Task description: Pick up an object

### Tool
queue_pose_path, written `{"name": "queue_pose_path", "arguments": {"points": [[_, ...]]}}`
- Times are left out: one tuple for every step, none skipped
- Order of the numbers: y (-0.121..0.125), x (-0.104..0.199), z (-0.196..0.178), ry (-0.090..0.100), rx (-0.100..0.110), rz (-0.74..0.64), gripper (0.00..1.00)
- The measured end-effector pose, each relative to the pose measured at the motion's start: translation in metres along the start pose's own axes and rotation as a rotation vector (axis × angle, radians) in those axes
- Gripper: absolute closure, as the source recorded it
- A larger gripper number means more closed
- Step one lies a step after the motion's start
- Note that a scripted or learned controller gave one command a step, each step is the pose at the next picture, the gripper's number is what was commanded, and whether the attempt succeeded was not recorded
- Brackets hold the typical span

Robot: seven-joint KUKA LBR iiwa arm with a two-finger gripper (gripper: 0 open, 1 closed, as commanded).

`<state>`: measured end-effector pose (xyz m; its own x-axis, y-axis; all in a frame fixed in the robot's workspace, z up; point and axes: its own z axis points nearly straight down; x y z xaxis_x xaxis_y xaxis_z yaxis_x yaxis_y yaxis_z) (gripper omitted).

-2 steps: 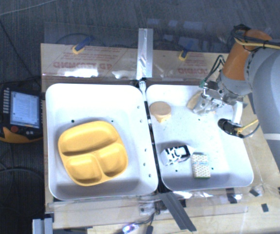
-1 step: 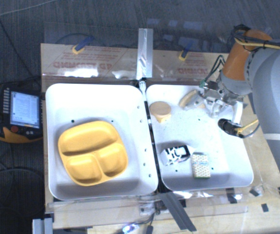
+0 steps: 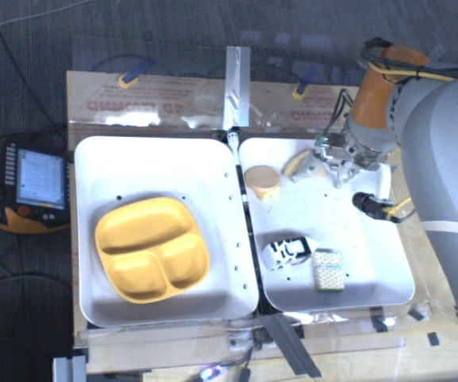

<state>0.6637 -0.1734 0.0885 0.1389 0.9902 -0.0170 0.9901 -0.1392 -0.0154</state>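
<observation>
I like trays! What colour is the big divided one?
Yellow; the divided plastic tray shows best in the camera view.

This is a robotics lab or test cell, not a home. A grey industrial arm with an orange band (image 3: 376,94) reaches over a plywood bench (image 3: 153,102) bearing two shallow white plastic bins (image 3: 213,153), joined along their shared edge by a metal strip (image 3: 237,86). On the dark grey carpet beyond the bench's left edge lies an orange-and-black handheld control pendant with a lit screen (image 3: 29,185), and loose cables (image 3: 21,18) trail across the floor.
</observation>
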Motion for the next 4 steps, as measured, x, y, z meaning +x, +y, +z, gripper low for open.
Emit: {"name": "queue_pose_path", "arguments": {"points": [[-0.012,-0.028,-0.007,0.013,-0.011,0.001,0.0],[0.002,0.019,0.0,0.006,-0.016,-0.175,0.0],[0.002,-0.023,-0.034,0.013,0.017,0.431,0.0],[0.003,-0.023,-0.042,0.005,0.008,0.428,1.0]]}}
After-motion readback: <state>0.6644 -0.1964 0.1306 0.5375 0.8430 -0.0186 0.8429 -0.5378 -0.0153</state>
